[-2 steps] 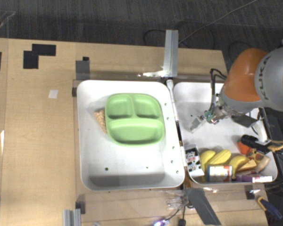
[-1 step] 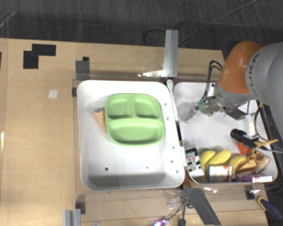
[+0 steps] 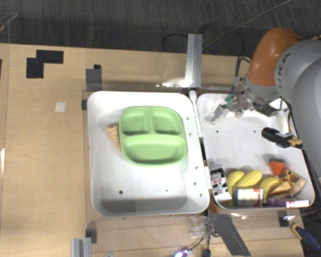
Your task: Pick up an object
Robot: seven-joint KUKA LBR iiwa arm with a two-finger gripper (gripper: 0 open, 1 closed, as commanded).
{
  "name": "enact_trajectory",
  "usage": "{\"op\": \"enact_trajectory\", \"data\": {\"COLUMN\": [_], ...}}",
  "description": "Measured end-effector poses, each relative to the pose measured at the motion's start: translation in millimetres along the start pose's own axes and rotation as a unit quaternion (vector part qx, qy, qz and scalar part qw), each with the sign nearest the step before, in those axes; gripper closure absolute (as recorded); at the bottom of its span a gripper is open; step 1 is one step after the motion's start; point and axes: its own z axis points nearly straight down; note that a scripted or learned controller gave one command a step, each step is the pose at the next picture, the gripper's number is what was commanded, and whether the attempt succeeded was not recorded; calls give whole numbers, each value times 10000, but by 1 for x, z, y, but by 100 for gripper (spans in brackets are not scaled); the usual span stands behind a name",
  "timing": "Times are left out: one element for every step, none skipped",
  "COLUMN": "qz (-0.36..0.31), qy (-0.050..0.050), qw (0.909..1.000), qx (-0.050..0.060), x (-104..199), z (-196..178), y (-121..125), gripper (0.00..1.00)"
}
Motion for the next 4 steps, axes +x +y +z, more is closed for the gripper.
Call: {"op": "enact_trajectory", "data": {"qz": [1346,1342,1119,305], "qy": [-14,-14,-17,-27], "qw": [9909,9909,9937,9995], "qx": [-13,-11,-54,-58], "x": [-2,-1,27,15], "z": [-55,-55,-3,-1], "y": [-12,-12,-104,-34], "gripper": [0,0,0,0]}}
